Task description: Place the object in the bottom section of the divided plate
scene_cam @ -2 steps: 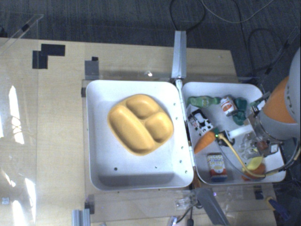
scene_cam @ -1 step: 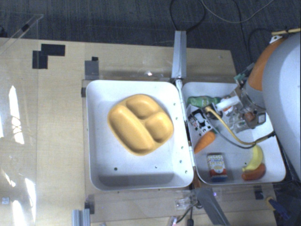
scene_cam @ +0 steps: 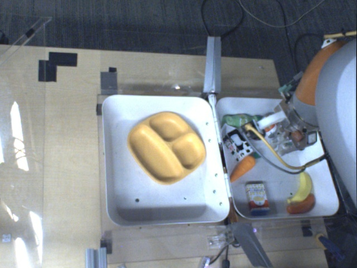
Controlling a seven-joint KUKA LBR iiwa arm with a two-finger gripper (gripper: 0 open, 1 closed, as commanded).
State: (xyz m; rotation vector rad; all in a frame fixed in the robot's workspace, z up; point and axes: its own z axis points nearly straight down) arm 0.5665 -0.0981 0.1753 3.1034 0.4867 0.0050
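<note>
A yellow divided plate (scene_cam: 166, 146) lies in the left bin (scene_cam: 120, 205), with two small sections at the far side and one large section toward the near left. My gripper (scene_cam: 291, 135) hangs low over the far right part of the right bin (scene_cam: 329, 205), in among the objects there. Just left of it lie an orange carrot (scene_cam: 243, 168), a black-and-white box (scene_cam: 237, 142) and a green item (scene_cam: 237, 119). A yellow cable (scene_cam: 273, 152) loops across the bin below the gripper. Nothing lies on the plate.
Near the right bin's front edge sit a small juice box (scene_cam: 256, 197), a banana (scene_cam: 303, 187) and a red-orange piece (scene_cam: 299, 205) under it. A metal post (scene_cam: 213, 66) stands behind the wall between the bins. The grey arm (scene_cam: 334, 94) fills the right side.
</note>
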